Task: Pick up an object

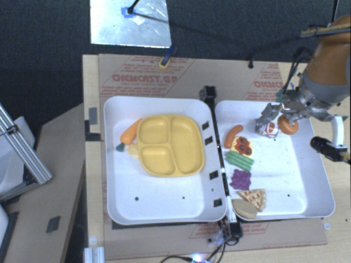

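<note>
In the camera view, two white bins sit side by side on the worktop. The left bin holds one yellow divided plate, with one orange carrot touching its upper-left edge.

The right bin carries the toy food — one orange-red sausage, one pizza piece with red dots, one green bean bundle, one purple grape cluster, one pizza slice and one tan bread piece, lined down its left side. Near the upper right of that bin lie one round orange fruit and a small red-and-white object.

The gripper hangs right over the red-and-white object, beside the orange fruit — whether it is spread or closed, or grips anything, cannot be told.
</note>
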### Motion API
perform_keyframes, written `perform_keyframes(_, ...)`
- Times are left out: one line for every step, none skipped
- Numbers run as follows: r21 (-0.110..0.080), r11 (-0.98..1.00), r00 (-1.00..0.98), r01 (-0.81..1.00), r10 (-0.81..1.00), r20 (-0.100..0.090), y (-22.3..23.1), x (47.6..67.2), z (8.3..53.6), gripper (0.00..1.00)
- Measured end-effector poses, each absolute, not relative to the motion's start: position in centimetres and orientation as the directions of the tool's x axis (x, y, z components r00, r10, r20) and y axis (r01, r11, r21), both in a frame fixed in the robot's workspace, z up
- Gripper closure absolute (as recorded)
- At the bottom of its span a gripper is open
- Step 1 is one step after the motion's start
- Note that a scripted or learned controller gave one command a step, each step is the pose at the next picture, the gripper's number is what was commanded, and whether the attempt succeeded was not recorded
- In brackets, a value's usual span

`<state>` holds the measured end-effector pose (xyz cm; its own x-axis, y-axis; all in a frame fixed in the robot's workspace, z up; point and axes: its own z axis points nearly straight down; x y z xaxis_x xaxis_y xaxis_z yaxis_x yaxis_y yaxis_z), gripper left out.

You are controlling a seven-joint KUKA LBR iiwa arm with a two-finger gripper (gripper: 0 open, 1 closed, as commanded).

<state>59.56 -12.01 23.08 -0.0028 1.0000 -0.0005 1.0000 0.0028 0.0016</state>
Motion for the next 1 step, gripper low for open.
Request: perform_keyframes(-0.004, 0.001, -0.001, 1.000, 1.000, 0.001, -11.71, 58.89, 17.03, 0.00)
